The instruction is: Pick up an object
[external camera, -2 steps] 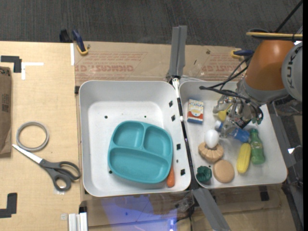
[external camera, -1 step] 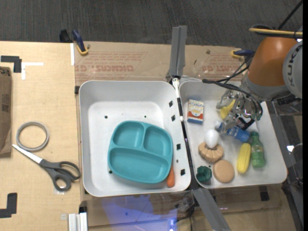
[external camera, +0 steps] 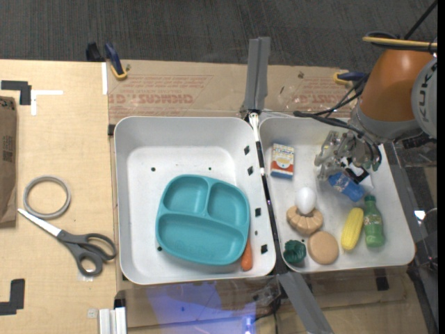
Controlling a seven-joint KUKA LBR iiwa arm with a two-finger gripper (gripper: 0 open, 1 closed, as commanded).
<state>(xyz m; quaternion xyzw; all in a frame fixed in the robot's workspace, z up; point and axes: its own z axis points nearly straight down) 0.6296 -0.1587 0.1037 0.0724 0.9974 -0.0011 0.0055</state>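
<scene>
Camera view: hand (external camera: 342, 160) lowered into the right bin (external camera: 400, 256), right over a blue object (external camera: 345, 184) at the far right. Cannot tell how it is set, nor whether anything is gripped. Likely lined up to grab that piece. Close by: green bottle (external camera: 373, 223), corn (external camera: 352, 228), egg (external camera: 305, 200), small carton (external camera: 282, 160). Left bin (external camera: 132, 186) carrying a teal plate (external camera: 203, 219), carrot (external camera: 247, 257) tucked beside it. Scissors (external camera: 73, 241) and tape roll (external camera: 47, 196) out on the surface (external camera: 55, 138).

robot lab — bench (external camera: 55, 117), white bins (external camera: 132, 145)
</scene>
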